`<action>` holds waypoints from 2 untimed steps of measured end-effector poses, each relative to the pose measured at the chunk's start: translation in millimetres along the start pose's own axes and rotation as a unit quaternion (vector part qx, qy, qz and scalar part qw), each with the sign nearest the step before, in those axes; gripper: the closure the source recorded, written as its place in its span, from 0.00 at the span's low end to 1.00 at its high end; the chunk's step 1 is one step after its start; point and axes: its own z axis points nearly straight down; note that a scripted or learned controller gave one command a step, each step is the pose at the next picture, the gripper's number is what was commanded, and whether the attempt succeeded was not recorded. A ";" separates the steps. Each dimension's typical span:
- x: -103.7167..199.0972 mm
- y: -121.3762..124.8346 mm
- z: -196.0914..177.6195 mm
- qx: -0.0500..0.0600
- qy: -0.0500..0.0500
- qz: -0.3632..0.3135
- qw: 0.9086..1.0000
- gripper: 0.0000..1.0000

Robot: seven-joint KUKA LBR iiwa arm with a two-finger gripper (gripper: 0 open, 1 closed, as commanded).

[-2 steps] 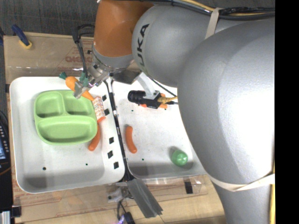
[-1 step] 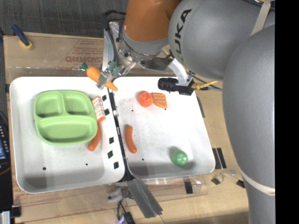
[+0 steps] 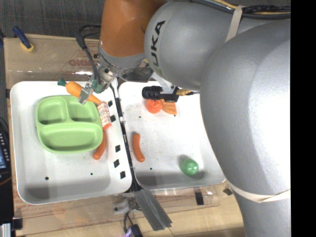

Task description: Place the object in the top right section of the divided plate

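Two shallow white bins sit side by side on the tabletop: left white bin (image 3: pixel 29 181) and right white bin (image 3: pixel 163 177). Large grey arm with orange band (image 3: pixel 123 23) reaches in from the right, covering much of the right bin's far side.

Left bin: green divided plastic plate (image 3: pixel 69 123), three sections, two small ones at top and one wide one below. Orange toy carrot with green top (image 3: pixel 74 88) lies just beyond the plate's upper rim, slanting toward its top right corner. Small white-and-red labelled tube (image 3: pixel 104 115) lies against the plate's right edge. Orange sausage-shaped piece (image 3: pixel 100 149) lies at the plate's lower right corner.

Pincer (image 3: pixel 86 96) hangs over the plate's top right corner, fingertips at the carrot's right end. Cannot tell whether it is clenched or released, nor whether the carrot is between the fingers. Carrot is outside the plate sections, on or just above the rim.

Right bin: second orange sausage-shaped piece (image 3: pixel 138 147) near the left wall; green round ball (image 3: pixel 189 167) toward the near side; red-orange rounded toy (image 3: pixel 154 105) with an orange wedge (image 3: pixel 170 108) beside it, under the arm.
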 end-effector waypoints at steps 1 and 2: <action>-47.9 -52.8 -78.1 -0.002 -0.003 0.035 0.999 1.00; -47.5 -51.9 -87.1 -0.001 -0.002 0.033 0.999 1.00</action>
